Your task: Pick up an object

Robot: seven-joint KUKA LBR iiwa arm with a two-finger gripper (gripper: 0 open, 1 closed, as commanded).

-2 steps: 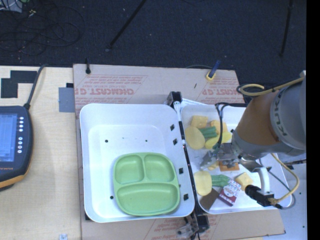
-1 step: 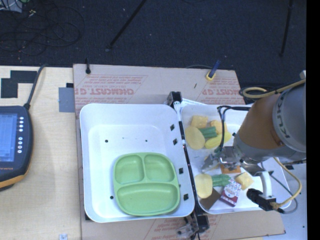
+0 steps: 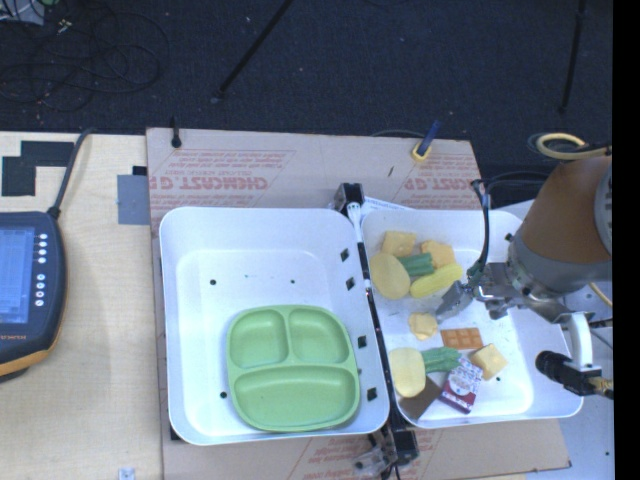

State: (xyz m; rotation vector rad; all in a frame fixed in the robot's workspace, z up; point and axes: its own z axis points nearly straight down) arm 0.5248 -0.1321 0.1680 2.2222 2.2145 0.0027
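Observation:
The right bin (image 3: 545,400) holds several toy foods: a yellow block (image 3: 398,242), a green piece (image 3: 418,265), a yellow oval (image 3: 391,276), a yellow-green banana shape (image 3: 437,283), a small yellow chunk (image 3: 424,324), an orange cracker (image 3: 461,337), a yellow cube (image 3: 489,360), a pale round piece (image 3: 407,371) and a red-and-white packet (image 3: 461,385). My gripper (image 3: 468,304) hangs low over the middle of this bin, just above the cracker and right of the small yellow chunk. I see nothing held in it.
The left bin (image 3: 190,268) holds a green divided plate (image 3: 293,366). A black clip rail (image 3: 361,298) runs between the two bins. A tablet-like pendant (image 3: 25,288) lies at the far left of the bench. The arm's body (image 3: 565,233) covers the right bin's far right corner.

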